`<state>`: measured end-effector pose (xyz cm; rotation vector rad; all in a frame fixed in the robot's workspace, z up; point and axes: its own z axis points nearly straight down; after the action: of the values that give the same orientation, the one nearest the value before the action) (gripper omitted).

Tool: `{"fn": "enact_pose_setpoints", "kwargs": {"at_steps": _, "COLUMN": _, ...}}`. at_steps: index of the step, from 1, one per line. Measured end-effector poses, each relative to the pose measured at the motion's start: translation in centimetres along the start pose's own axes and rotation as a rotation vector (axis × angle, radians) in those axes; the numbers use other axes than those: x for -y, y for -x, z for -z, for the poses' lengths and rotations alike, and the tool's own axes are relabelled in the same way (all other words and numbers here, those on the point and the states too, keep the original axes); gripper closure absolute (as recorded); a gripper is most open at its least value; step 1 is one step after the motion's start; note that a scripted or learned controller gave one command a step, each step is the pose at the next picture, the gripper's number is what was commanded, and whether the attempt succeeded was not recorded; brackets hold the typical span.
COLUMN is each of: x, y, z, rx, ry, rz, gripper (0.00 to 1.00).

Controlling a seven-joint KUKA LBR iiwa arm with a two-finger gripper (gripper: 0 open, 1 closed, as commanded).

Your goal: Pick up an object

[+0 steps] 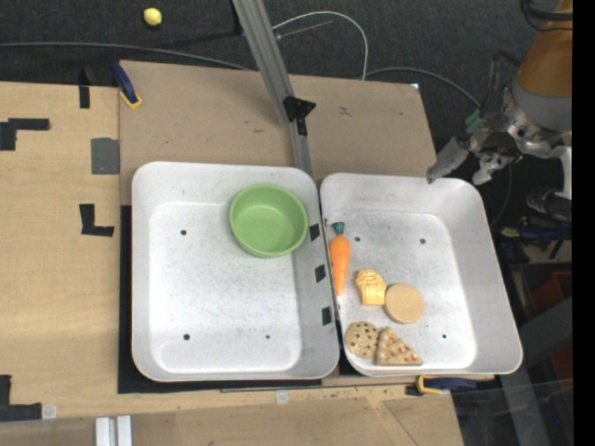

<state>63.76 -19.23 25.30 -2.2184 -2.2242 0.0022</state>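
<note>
My gripper [466, 163] hangs over the far right corner of the right bin [465, 214], open, with nothing between its fingers. The orange-banded arm rises behind it at the right edge. Along the right bin's left wall lies an orange carrot [339, 262]. Near it are a yellow waffle piece [370, 286] and a round tan biscuit [404, 303]. A chip cookie [362, 339] and a pizza slice [397, 349] rest at the bin's front edge. A green bowl [268, 219] stands upright at the back of the left bin [186, 286].
A slanted metal pole [268, 54] crosses above the seam between the bins. Cables loop behind the bench. A small yellow ball [152, 16] lies on the dark floor at the far left. Clamps sit at the bench's back-left corner [127, 86] and front edge [428, 386].
</note>
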Motion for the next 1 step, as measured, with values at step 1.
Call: {"fn": "enact_pose_setpoints", "kwargs": {"at_steps": 1, "x": 0.01, "y": 0.01, "z": 0.00, "rx": 0.000, "ry": 0.000, "rz": 0.000, "gripper": 0.00}}
